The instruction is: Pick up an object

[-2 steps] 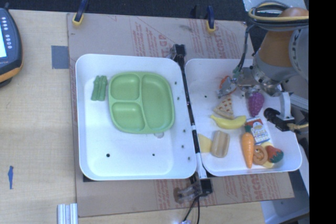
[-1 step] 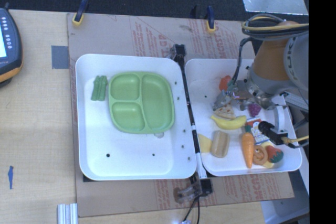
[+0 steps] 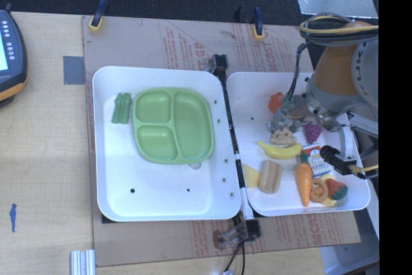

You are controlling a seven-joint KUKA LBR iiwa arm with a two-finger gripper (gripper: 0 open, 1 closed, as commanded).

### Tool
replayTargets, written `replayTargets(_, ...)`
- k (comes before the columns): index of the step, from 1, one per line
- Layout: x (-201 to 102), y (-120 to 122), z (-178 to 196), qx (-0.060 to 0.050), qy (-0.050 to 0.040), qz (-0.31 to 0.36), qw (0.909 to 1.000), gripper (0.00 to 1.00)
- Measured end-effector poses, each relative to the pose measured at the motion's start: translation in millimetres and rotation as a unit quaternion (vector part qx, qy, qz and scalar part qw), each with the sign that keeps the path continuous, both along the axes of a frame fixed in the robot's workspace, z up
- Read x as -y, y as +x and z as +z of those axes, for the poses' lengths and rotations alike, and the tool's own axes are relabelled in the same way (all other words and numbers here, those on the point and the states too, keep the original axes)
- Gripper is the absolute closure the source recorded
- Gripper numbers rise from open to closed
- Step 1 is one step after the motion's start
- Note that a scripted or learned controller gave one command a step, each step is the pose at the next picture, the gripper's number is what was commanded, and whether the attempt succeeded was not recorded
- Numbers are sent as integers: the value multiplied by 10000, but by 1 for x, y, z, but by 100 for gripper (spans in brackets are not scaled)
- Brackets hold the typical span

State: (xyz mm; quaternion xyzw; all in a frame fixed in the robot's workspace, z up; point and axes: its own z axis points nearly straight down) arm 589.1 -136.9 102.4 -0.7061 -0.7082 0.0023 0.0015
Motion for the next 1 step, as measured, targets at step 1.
replayTargets(1, -72, -12, 105, 60, 19, 37, 10000, 100)
